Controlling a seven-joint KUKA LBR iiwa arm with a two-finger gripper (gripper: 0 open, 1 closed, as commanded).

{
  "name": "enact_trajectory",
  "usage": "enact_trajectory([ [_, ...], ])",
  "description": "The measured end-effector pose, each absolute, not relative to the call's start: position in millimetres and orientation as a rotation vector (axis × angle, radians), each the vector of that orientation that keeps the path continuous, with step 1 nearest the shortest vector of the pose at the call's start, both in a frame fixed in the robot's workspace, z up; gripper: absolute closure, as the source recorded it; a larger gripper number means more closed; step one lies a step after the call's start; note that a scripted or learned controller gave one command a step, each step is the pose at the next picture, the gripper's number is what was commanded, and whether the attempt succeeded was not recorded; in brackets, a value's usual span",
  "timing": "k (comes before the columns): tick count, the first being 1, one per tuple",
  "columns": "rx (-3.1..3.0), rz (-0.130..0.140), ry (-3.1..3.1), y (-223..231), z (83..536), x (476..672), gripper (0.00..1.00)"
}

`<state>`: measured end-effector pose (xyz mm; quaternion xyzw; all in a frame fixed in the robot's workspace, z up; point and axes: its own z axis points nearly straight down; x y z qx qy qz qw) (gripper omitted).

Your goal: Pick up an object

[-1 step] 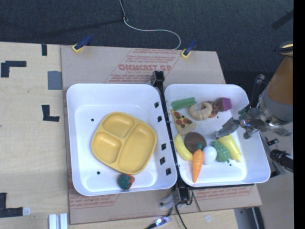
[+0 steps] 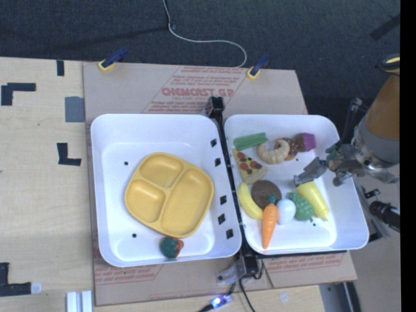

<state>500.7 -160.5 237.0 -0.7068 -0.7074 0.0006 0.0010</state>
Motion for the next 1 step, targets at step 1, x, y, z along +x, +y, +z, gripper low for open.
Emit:
enact_trajectory([
  [1,-2.216,0.005,-2.221,-154.1,192.3,501.5,0.0],
])
